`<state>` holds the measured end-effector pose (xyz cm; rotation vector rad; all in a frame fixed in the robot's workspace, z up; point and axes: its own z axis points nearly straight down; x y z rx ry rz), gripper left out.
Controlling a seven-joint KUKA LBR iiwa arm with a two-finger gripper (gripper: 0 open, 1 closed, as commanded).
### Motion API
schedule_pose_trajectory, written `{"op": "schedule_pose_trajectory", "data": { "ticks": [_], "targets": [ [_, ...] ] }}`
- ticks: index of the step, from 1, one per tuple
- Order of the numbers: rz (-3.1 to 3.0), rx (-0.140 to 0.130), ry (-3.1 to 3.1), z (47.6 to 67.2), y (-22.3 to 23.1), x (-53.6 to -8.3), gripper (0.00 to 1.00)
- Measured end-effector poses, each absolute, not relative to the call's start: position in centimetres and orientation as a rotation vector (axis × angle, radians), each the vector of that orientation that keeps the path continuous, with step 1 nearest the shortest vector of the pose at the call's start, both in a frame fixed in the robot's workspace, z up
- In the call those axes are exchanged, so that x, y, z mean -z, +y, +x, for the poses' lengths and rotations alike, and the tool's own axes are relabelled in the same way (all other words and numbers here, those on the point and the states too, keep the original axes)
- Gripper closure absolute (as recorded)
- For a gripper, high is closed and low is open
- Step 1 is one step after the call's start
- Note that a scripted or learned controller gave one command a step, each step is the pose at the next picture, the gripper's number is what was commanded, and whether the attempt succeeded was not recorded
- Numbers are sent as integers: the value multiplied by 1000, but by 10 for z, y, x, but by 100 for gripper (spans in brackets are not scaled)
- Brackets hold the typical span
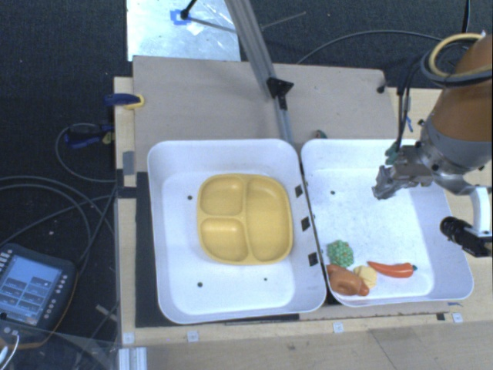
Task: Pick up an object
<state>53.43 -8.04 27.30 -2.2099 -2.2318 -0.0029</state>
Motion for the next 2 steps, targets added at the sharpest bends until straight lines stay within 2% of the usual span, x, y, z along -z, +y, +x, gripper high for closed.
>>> {"op": "schedule_pose_trajectory", "data": {
  "ticks": [1, 2],
  "targets": [
    [-2209, 3, -2232, 527, -30, -255, 100],
    [-2208, 5, -2234, 526, 19, -258, 100]
  ]
}}
